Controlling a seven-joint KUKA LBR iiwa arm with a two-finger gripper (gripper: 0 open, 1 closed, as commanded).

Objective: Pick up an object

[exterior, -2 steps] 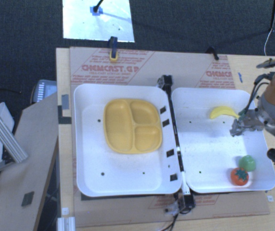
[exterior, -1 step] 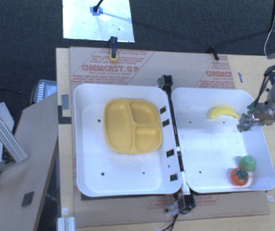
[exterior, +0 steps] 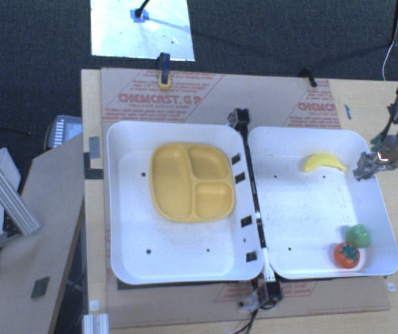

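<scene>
Camera view puts my gripper (exterior: 366, 167) beside the banana (exterior: 323, 162), nothing picked yet; whether it's open, I cannot tell.

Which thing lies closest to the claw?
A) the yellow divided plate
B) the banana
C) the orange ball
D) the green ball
B: the banana lies in the right bin's far part, just beside the claw, while the green ball and orange ball sit in the near corner and the yellow divided plate is in the left bin.
</scene>
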